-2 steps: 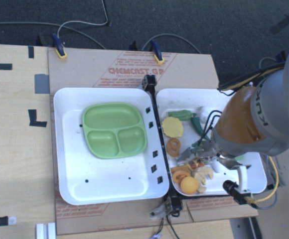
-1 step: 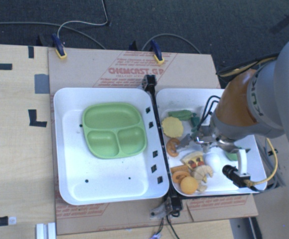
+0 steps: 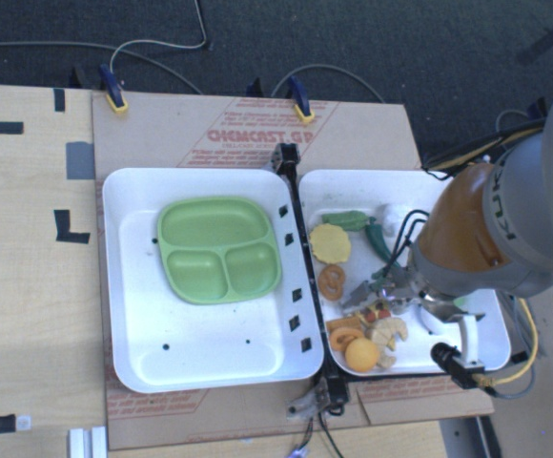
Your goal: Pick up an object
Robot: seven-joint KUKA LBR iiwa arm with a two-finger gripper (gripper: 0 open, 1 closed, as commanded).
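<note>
Several toy foods lie in the right bin (image 3: 405, 181): a yellow round piece (image 3: 331, 243), a green pod (image 3: 346, 221), a brown pretzel (image 3: 332, 281), an orange ball (image 3: 360, 354) and a beige piece (image 3: 388, 332). My gripper (image 3: 375, 297) is low in this bin, just right of the pretzel and above the beige piece. The grey wrist with its orange band (image 3: 458, 222) hides the bin's right half. Nothing is visibly held.
The left bin (image 3: 124, 284) holds a green divided plate (image 3: 219, 248). A black divider (image 3: 300, 256) with clips runs between the bins. Cables cross the dark floor behind, and blue clamps (image 3: 114, 92) pin the cardboard sheet.
</note>
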